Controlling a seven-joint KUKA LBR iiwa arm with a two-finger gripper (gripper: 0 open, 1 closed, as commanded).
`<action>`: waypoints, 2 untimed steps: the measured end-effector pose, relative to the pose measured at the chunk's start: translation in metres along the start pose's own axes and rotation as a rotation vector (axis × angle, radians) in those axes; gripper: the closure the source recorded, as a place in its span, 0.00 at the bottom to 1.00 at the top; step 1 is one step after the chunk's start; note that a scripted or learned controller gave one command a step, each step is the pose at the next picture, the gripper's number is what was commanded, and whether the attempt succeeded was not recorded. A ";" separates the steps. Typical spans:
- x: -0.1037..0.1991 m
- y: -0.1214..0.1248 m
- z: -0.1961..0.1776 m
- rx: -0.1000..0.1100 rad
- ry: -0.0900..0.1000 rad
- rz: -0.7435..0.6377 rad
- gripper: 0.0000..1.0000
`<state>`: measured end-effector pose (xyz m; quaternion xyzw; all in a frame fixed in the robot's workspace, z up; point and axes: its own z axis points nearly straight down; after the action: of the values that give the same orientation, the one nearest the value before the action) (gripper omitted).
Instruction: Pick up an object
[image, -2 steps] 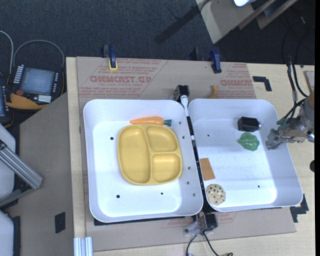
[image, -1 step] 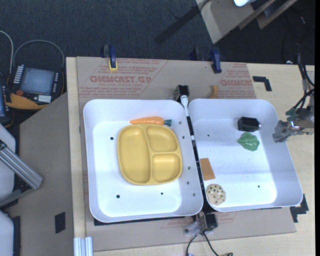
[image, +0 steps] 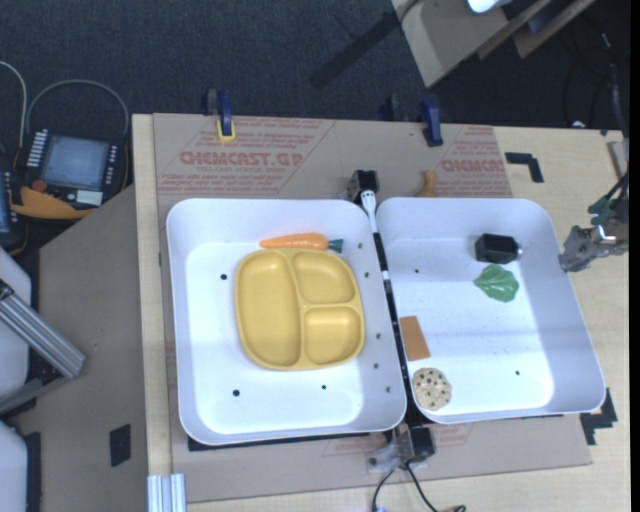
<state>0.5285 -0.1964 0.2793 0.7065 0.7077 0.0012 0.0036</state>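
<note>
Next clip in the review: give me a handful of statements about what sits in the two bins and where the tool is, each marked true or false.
1. The yellow three-compartment plastic plate lies in the left white bin. True.
2. The orange toy carrot lies inside one of the plate's compartments. False: it lies on the bin floor beside the plate's far edge.
3. The small black block and the green crumpled piece lie close together in the right white bin. True.
4. The round speckled cookie sits at the right bin's far right corner. False: it sits at its near left corner, just below the flat brown rectangle.
5. The tool holds the black block. False: it is at the right bin's right rim, apart from the block.
</note>
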 end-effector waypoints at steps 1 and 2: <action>0.049 0.018 0.006 0.005 0.004 -0.004 1.00; 0.109 0.032 0.014 0.008 0.006 -0.005 1.00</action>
<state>0.5606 -0.0878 0.2653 0.7046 0.7096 0.0003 -0.0015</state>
